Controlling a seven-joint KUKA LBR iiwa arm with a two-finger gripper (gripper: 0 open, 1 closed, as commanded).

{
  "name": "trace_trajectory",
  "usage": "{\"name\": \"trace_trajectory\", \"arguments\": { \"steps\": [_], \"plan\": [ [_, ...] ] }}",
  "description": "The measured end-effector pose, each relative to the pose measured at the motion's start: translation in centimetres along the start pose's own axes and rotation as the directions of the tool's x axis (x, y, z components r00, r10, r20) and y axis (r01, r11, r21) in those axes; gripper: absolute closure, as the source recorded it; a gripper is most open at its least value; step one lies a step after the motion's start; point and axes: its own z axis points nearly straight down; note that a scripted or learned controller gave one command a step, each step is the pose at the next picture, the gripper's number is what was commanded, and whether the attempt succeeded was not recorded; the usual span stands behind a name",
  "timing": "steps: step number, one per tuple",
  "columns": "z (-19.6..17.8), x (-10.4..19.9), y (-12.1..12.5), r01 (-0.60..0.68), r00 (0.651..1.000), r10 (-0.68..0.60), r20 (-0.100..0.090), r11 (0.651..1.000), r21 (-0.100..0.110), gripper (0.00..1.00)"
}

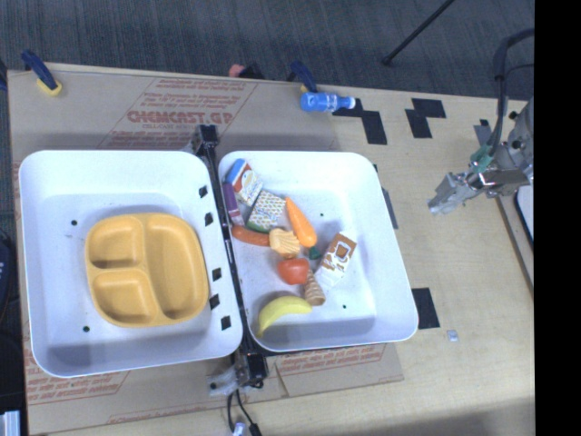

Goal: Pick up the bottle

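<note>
- Grey metal claw point(451, 195) hangs at the right side of the view, over bare desk point(454, 271), well apart from both bins; whether it is open or closed I cannot tell, and nothing shows between its tips.
- Nearest to it, the right shallow white plastic bin point(388, 243) holds a jumble of toy food.
- Among that jumble: an orange toy carrot point(301, 222), a red round toy tomato point(292, 271), a yellow toy banana point(283, 311) near the front wall, a small brown-and-white carton point(338, 256), and a checked white packet point(266, 209).
- A slim purple bottle-like item point(234, 204) lies along the bin's left wall, partly hidden; I cannot tell for sure what it is.
- Beyond the bins' far edge, a small blue plastic bottle point(320, 102) lies on its side on the desk, outside both bins and well apart from the claw.
- The left shallow white plastic bin point(41, 243) touches the right one and carries a yellow plastic tray with three compartments point(145, 268).
- Both bins sit on a brown cardboard sheet with red print point(172, 107).
</note>
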Motion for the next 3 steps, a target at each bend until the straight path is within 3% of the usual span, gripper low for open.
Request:
{"name": "trace_trajectory", "arguments": {
  "steps": [3],
  "plan": [
    [-3.2, 0.0, 0.2, 0.019, 1.0, -0.019, 0.003, 1.0, -0.001, 1.0]
  ]
}}
